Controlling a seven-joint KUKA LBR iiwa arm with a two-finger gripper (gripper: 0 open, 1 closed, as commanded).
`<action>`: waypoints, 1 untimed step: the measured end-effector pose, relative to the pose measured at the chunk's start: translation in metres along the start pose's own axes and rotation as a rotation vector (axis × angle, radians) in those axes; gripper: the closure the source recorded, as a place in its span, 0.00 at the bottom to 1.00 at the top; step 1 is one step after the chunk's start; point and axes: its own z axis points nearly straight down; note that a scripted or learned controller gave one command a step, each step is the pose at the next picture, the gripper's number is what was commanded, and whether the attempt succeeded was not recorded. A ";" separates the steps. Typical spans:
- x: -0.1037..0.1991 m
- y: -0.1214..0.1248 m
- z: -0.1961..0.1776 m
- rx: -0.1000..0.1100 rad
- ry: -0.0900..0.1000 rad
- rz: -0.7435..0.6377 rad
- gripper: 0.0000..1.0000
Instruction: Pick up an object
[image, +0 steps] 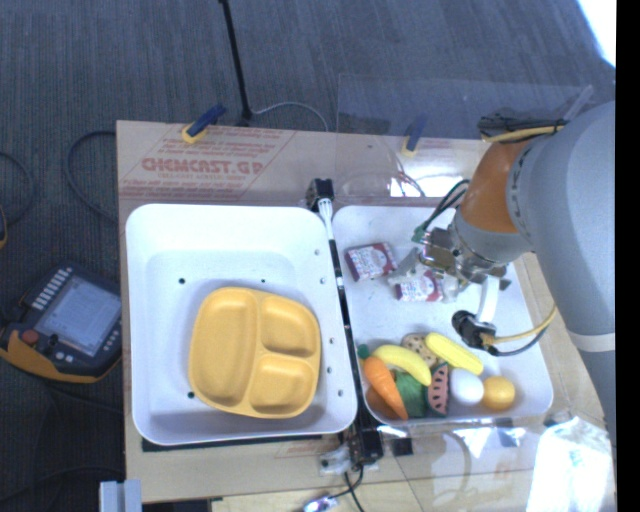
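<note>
"CHEMCAST GP" on brown board (205, 168)

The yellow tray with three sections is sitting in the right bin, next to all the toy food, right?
Not quite. The yellow tray does have three sections, but the camera view shows it in the left bin, by itself. The toy food, such as the carrot, banana and egg, lies in the right bin, heaped at its near edge.

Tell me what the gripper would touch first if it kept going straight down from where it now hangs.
Probably the small red-and-white packet right beneath the gripper in the right bin; height is hard to judge from this slanted view.
</note>
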 end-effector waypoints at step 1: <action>0.061 -0.025 -0.106 0.010 -0.001 0.206 1.00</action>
